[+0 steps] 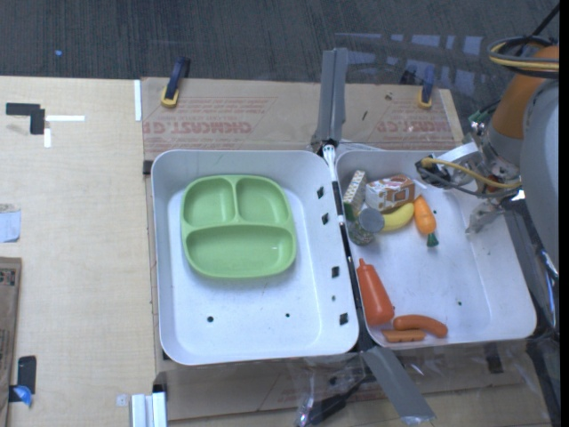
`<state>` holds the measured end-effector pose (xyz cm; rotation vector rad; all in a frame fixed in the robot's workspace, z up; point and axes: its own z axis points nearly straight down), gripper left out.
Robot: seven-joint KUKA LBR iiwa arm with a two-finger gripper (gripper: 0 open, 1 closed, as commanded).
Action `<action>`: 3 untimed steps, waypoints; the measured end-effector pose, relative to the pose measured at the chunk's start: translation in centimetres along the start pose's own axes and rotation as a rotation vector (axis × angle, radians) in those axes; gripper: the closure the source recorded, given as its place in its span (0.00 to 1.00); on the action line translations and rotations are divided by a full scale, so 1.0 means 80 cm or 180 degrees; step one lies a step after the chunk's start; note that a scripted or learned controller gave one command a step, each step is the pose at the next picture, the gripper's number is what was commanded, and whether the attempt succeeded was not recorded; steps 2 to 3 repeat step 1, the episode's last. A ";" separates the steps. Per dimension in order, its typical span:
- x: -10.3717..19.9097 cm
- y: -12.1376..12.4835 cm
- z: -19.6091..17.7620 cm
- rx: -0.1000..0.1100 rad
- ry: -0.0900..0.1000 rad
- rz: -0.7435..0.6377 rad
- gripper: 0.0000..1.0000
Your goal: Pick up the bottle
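1. 2 white bins sit side by side; the left bin [178, 327] holds a green divided plate [238, 226] in its upper half, with bare floor below it. The right bin [498, 301] has open floor across its middle and right side.
2. The bottle [373, 294], red-orange with a narrow neck, lies against the right bin's left wall, low in the bin, neck pointing up the picture.
3. The gripper [487, 213] hangs over the right bin's upper right part, well apart from the bottle. Its metal fingers point down toward the bin floor; whether they are spread or closed cannot be told, and nothing is seen between them.
4. Just below the bottle lie 2 orange sausage-like pieces [418, 327]. Above it cluster a grey can [363, 224], a banana [396, 216], a small carton [391, 190] and a carrot [425, 219].
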<state>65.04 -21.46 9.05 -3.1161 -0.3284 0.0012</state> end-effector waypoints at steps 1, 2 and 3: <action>-0.001 0.001 -0.008 -0.0001 -0.0017 -0.0010 1.00; -0.001 0.001 -0.008 -0.0001 -0.0017 -0.0010 1.00; -0.001 0.001 -0.008 -0.0001 -0.0017 -0.0010 1.00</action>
